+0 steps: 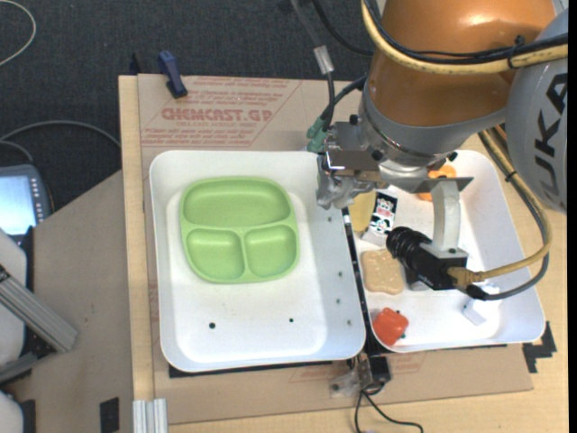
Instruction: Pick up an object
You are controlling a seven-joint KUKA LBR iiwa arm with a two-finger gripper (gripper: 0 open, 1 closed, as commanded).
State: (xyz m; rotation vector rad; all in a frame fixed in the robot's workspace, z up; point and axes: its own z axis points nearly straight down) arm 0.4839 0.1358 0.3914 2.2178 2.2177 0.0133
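Hanging low over the right bin point(505, 242), close to its inner wall, under the grey wrist and broad orange band of the arm point(451, 43); jaws masked by the arm's own black and white hardware, so cannot tell whether spread or pressed together, and nothing seen pinched between them. Just beside that hardware, on the bin floor: a tan biscuit-like piece point(383, 273) lying flat, touching or nearly touching the black part; a black-and-white patterned item point(385, 213) and a pale yellow piece point(362, 213) side by side nearer the wrist; a red object point(390, 326) against the near rim; a small orange piece point(442, 170) toward the far side, half hidden by the arm. Farther out, in the left bin point(171, 269): a green divided plate point(239, 228), upright and flat, near the far half. Beneath both bins, a brown sheet with red lettering point(216, 111) on the table, with a blue clip point(171, 73) at its far left corner.
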